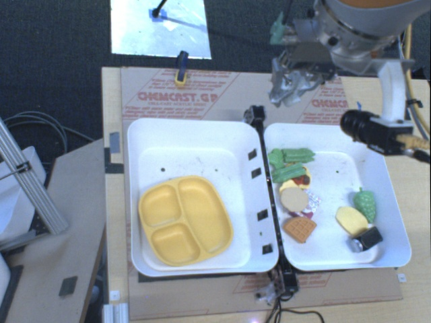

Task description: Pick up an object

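Note:
The right bin [377, 163] holds several toy foods: a green leafy piece [291, 157], a round tan bun [294, 198], a waffle-like cracker [300, 229], a yellow lemon shape [351, 220], a green grape bunch [366, 202] and a small black block [367, 239]. My gripper [291, 89] hangs high above the back edge of the bins, over the cardboard behind the right bin. Nothing shows between its fingers.
In the left bin [168, 143] lies a yellow divided tray [184, 218]. A black camera unit [372, 130] juts over the right bin's back right corner. A yellow-and-blue clip [181, 69] rests on the cardboard behind the left bin.

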`<state>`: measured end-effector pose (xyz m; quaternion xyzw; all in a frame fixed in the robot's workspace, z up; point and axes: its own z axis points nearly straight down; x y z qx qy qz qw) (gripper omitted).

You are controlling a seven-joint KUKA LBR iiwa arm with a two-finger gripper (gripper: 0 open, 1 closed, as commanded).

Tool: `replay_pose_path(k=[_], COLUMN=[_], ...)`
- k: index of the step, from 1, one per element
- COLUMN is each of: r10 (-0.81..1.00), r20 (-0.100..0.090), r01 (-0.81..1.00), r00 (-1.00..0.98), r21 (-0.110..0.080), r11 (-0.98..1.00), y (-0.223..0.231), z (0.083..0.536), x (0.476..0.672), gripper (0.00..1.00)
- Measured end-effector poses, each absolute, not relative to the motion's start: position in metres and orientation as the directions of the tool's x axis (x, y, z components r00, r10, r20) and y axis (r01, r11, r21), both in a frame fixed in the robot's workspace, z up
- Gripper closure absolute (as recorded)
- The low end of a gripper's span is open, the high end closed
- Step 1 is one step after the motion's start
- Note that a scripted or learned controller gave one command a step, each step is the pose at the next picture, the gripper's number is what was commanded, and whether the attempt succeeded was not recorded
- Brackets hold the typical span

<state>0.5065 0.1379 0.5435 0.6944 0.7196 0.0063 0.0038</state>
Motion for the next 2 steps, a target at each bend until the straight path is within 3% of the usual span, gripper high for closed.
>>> replay_pose_path(k=[2], r10=[0.999], r20=[0.004], r01=[0.999], r00=[-0.046], r21=[0.02], r11=[0.046], y=[0.138], z=[0.566], x=[0.507], gripper=[1.0])
